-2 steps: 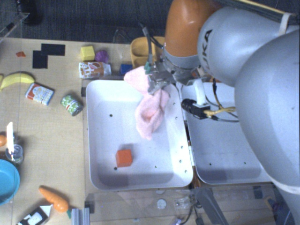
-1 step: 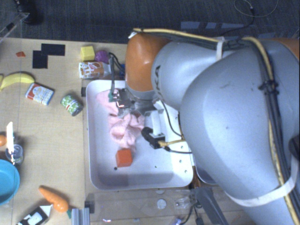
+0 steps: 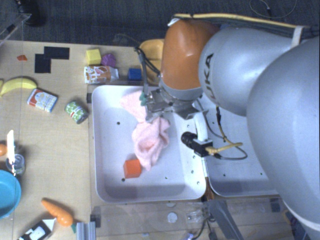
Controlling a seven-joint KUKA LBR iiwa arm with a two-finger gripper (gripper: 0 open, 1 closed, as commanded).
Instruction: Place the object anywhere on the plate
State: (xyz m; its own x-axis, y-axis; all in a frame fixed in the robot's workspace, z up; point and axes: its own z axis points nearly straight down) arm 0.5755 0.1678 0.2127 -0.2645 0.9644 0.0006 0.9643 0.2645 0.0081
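Arm [image 3: 240, 79]: grey KUKA with an orange band, reaching in from 3 o'clock and covering most of the right bin.
Worktop [image 3: 50, 149]: pale wood, carrying both bins and scattered toys on its 9 o'clock side.
Left bin [image 3: 107, 184]: shallow and white, near the centre of the view.
Right bin [image 3: 240, 186]: white, just beside the left bin at its 3 o'clock; largely hidden under the arm.
Pink cloth [image 3: 149, 139]: crumpled in the left bin, hanging from the claw and trailing toward 6 o'clock.
Claw [image 3: 152, 106]: over the left bin's 12 o'clock part, at the cloth's top; whether it is clenched or released cannot be told.
Blue plate [image 3: 9, 194]: at the worktop's 8 o'clock edge, well apart from the cloth.
Banana [image 3: 17, 85]: at 10 o'clock on the worktop.
Carrot [image 3: 57, 212]: at 7 o'clock, near the blue plate.
Orange block [image 3: 132, 168]: in the left bin, touching the cloth's lower end at its 7 o'clock.
Green can [image 3: 76, 111]: on the worktop, just beside the left bin's 9 o'clock wall.
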